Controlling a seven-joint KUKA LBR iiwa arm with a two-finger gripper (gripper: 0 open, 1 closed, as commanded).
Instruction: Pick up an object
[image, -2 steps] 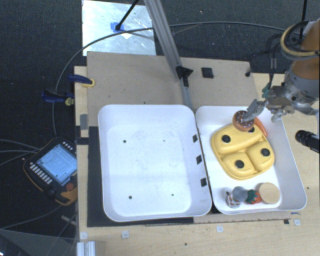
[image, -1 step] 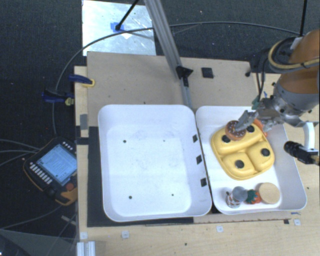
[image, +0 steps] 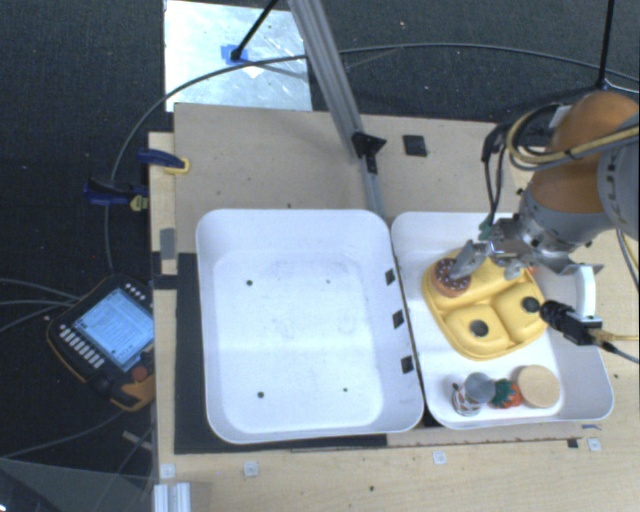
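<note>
Two white bins (image: 300, 225) sit side by side on the bench. One yellow tray (image: 485, 310) lies in the right bin, with one brown ring-shaped piece (image: 450, 277) on it. Near the front wall are one tan round disc (image: 538, 385), one small red-and-green piece (image: 507, 394) and one grey piece (image: 476, 386). One handheld control pad (image: 105, 335) rests off to the left.
</note>
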